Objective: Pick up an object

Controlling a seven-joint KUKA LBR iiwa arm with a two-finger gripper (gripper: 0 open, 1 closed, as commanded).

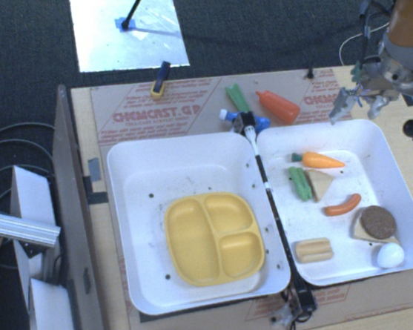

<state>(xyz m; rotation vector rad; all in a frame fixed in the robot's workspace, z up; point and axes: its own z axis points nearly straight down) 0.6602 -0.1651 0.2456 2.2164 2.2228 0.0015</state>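
Note:
The right bin (398, 174) holds toy food: an orange carrot (322, 160), a green pickle (300, 183), a pale wedge (321, 182), a red-orange sausage (343, 206), a brown patty on bread (377, 223), a white egg (389, 255) and a tan bun (312, 250). My gripper (357, 103) hangs above the bench just beyond the right bin's far rim, near its right corner. Its two fingers are spread apart with nothing between them.
The left bin (133, 207) holds a yellow divided plate (214, 237). On the bench behind the bins lie a green piece (236, 98), an orange-red bottle-like toy (279, 107) and blue clips (244, 122). A yellow and dark tool (160, 82) lies further left.

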